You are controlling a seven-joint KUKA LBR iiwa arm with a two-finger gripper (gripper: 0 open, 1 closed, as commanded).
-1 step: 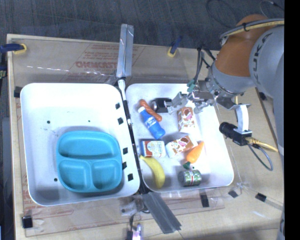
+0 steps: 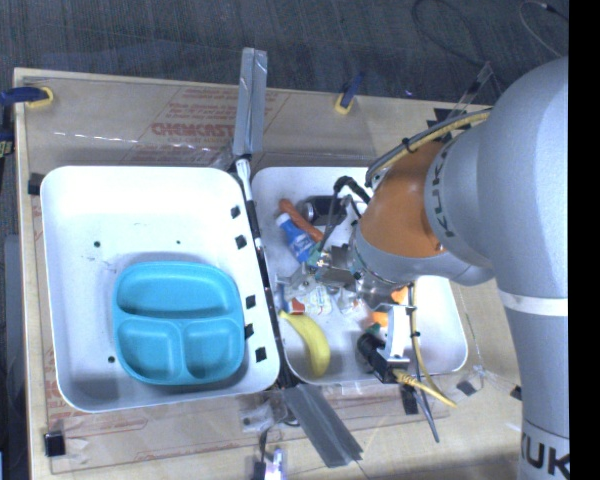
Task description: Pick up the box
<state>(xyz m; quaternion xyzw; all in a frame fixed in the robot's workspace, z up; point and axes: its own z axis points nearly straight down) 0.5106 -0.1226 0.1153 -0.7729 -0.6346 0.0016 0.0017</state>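
Observation:
My gripper (image 2: 332, 270) is low over the middle of the right bin (image 2: 450, 340), under the grey and orange wrist. A small blue and white box-like pack (image 2: 297, 235) lies tilted just up and left of it, close to the gripper. Beside the pack lie an orange and red pen-like item (image 2: 293, 211) and a black object (image 2: 320, 207). Something clear and shiny (image 2: 310, 295) sits right below the gripper. The wrist hides the centre of this bin, and I cannot make out anything held by the gripper.
A yellow banana (image 2: 311, 340) lies at the right bin's front left. A small orange piece (image 2: 378, 318) shows under the wrist. The left bin (image 2: 80, 228) holds a blue compartment tray (image 2: 181, 320). A divider wall (image 2: 255, 278) separates the bins.

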